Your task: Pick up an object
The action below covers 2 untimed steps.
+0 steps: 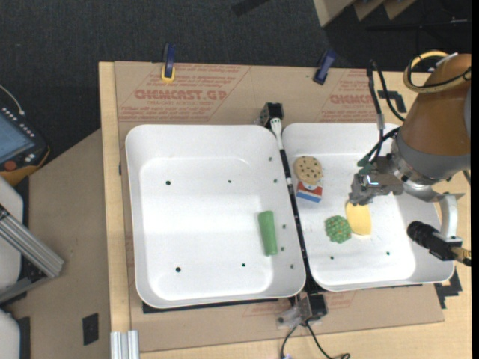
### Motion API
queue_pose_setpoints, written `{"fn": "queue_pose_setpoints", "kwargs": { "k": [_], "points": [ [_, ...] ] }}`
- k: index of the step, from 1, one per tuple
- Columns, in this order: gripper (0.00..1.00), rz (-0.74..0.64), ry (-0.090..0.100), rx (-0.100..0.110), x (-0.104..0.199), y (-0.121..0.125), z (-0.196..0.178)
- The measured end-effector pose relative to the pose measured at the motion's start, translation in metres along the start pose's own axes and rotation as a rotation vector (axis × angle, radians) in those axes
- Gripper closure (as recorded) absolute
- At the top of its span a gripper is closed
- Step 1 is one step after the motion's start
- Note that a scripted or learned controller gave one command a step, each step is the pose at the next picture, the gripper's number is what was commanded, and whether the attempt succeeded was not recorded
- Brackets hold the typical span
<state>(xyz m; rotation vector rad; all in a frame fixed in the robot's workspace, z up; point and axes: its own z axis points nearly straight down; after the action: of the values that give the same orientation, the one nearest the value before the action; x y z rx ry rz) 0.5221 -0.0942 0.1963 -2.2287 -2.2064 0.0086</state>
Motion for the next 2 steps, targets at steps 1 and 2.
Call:
{"fn": "queue_pose_setpoints", "kwargs": {
  "k": [1, 2],
  "points": [
    [1.0, -0.016, 0.0, -0.013, 0.063, 0.025, -0.029],
    [1.0, -0.012, -0.003, -0.015, 0.04, 0.095, -0.025]
  ]
}}
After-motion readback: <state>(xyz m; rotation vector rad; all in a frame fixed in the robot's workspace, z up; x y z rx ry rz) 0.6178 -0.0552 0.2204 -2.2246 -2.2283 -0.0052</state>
